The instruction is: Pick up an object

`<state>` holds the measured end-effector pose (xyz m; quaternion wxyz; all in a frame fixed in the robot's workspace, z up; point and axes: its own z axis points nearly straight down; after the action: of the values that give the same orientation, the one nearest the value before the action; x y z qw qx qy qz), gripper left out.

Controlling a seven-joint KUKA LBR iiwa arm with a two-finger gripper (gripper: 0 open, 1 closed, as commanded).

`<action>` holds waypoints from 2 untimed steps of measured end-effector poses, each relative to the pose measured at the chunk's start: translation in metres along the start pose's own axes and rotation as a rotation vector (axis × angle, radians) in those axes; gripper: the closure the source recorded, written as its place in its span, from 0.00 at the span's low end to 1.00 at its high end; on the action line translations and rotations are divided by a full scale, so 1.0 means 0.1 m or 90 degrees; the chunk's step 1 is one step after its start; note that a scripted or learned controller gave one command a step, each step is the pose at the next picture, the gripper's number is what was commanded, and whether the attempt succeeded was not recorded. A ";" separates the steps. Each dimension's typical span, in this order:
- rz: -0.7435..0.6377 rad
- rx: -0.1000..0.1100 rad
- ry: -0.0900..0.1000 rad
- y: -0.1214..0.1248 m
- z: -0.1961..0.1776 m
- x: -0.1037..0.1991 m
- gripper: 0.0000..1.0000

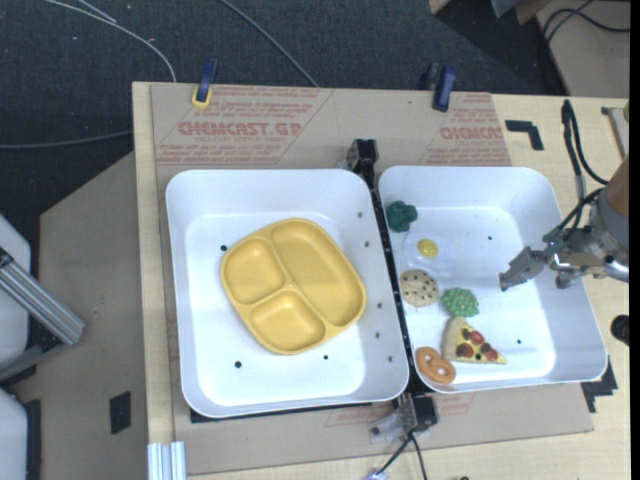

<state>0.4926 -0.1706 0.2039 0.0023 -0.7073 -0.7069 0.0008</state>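
Gripper (540, 270) hovers empty, fingers spread, over the right white bin (540, 183), near its right edge, while the small flat plastic pizza slice (474, 344) near the front edge looks light, stiff, best pinched across its edges.

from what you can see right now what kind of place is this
Probably a robotics lab test bench, not a kitchen. Two white bins sit clamped on a board, one with a yellow divided plate, the other with toy food such as a pizza slice. Cables trail over dark carpet, and the tool reaches in.
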 end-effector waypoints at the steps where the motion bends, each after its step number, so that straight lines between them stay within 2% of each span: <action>1: 0.000 0.000 0.000 -0.01 0.62 0.00 0.00; 2: 0.000 0.001 0.000 -0.01 1.15 0.01 0.00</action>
<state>0.4906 -0.1698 0.0885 0.0028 -0.7072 -0.7070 0.0010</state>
